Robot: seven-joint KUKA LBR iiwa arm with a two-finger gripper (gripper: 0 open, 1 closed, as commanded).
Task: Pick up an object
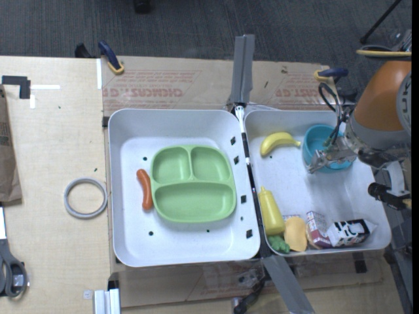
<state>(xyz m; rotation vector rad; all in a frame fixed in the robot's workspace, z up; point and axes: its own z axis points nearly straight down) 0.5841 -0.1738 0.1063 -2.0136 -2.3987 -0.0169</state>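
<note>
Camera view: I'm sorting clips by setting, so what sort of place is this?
Probably a robotics lab bench: a clamped cardboard sheet under two white bins, toy food like a banana, carpet beyond.

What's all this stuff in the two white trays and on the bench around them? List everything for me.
Divided plate: one, green, middle of left bin.
Carrot: one, orange, left of the plate.
Banana: one, yellow, top of right bin.
Cup: one, blue, right bin, beside the banana.
Bottle: one, yellow, right bin's left wall.
Carton: one, black and white, right bin's lower edge.
Ring: one, grey, on the bench left of the bins.
Clamps: two, blue and yellow, back edge.
Arm: one, grey and orange; gripper at the cup.
</note>
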